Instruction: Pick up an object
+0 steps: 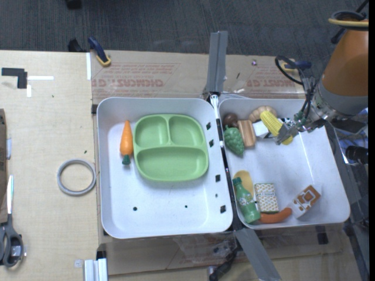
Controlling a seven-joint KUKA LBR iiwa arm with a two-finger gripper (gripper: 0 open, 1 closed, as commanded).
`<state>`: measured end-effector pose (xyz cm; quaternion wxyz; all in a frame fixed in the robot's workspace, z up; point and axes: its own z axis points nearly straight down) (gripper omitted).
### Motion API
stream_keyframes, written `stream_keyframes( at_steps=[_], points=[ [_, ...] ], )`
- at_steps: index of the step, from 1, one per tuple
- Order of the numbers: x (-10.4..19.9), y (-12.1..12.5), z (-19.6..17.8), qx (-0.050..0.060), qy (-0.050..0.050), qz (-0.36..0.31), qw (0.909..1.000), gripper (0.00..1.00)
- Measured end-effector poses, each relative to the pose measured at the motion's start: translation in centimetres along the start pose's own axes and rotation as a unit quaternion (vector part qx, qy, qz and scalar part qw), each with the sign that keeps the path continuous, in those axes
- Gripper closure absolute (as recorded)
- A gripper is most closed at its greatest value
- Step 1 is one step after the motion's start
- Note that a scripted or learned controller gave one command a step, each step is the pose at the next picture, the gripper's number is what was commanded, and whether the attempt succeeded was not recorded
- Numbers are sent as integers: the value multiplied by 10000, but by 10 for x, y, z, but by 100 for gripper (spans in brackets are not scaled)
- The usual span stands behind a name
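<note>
My gripper (288,133) hangs low over the far part of the right bin (319,174), at the end of the grey arm with its orange band (350,63). Its tip is right beside the right end of a yellow corn cob (270,122); whether they touch is unclear. Around the cob lie a tan bread roll (263,111), a brown wafer-like block (246,133), a dark brown piece (231,119) and a green leafy vegetable (234,140). Near the front of that bin are a green bottle (246,202), a cracker box (266,197), a red sausage (275,216) and a small white and orange carton (306,199).
The left bin (117,209) holds a green divided plate (171,147) and an orange carrot (126,140) beside it. A grey ring (77,176) and scissors (10,242) lie on the bench to the left. A metal divider (217,69) runs between the bins.
</note>
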<state>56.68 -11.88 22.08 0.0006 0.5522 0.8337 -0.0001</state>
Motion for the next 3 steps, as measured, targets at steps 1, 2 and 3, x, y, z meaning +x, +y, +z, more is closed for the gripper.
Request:
stream_keyframes(
  at_steps=[1,2,3],
  points=[
    [-1,0,-8,5,-2,-5,10000,100],
    [30,40,-35,8,-2,742,9972,100],
    [102,55,-15,28,3,1875,9823,100]
  ],
)
